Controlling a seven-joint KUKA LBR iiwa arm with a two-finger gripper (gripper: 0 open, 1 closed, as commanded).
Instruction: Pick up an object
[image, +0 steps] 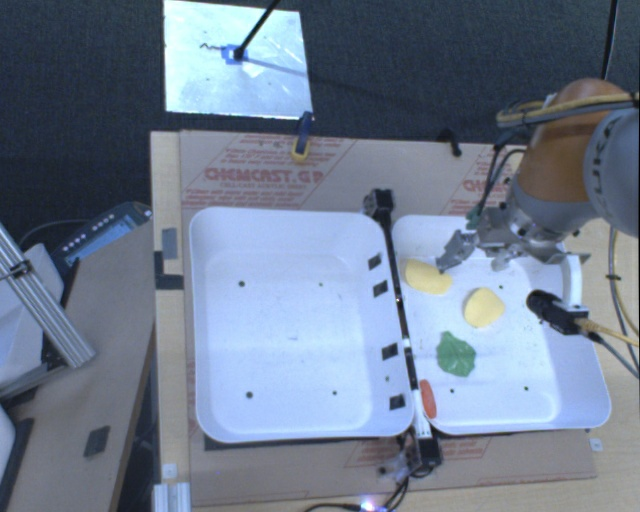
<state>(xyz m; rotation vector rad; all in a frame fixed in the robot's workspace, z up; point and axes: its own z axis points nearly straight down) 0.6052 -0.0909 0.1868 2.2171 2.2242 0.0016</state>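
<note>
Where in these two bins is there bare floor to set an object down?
The left bin is bare wall to wall. In the right bin, the near right corner is free. Crowded: its left half, with two yellow pieces, a green piece, and the end effector above.

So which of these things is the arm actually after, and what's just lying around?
Part of the job:
- tool, above the right bin
- two yellow pieces
- green piece
- orange piece at the bin's left edge

Just lying about:
- left bin
- yellow clip
- foil sheet
</note>
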